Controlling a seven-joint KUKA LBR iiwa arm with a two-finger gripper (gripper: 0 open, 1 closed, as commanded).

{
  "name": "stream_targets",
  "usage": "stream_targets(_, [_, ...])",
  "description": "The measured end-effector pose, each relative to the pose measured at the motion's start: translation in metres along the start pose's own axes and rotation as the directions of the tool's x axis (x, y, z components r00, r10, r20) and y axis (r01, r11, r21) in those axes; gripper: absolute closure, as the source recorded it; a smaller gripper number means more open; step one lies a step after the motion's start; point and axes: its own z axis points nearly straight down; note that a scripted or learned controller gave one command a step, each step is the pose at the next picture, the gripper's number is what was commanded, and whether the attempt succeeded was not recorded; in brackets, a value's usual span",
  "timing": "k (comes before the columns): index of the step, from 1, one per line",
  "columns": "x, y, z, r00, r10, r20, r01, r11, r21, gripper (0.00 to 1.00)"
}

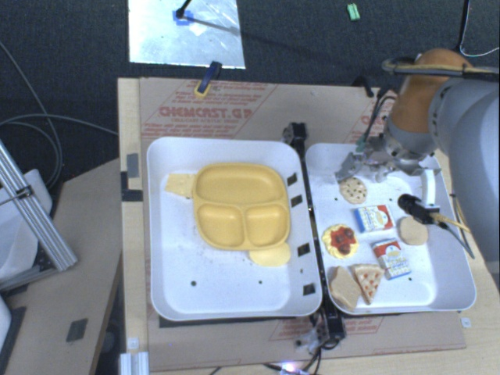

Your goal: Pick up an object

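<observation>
Round tan chocolate-chip toy cookie (pixel 353 190), lying flat near the far edge of the right white bin (pixel 453 291) just beside the hand (pixel 367 162), whose opening I cannot tell, looks light, stiff and thin, best pinched across its rim.

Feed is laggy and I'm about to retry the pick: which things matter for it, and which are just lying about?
For the pick:
gripper, over the right bin
cookie
small pizza
two little cartons
sandwich wedges

Lying about:
yellow divided tray in the left bin
metal sheet behind the bench
</observation>
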Motion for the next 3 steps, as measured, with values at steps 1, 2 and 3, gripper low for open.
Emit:
stream_targets(1, [0.000, 0.001, -0.013, 1.000, -0.002, 0.002, 0.002, 1.000, -0.005, 1.00])
stream_targets(2, [0.000, 0.001, -0.012, 1.000, -0.002, 0.002, 0.002, 1.000, -0.004, 0.00])
stream_targets(3, [-0.019, -0.032, 0.000, 1.000, 0.005, 0.001, -0.005, 1.000, 0.004, 0.00])
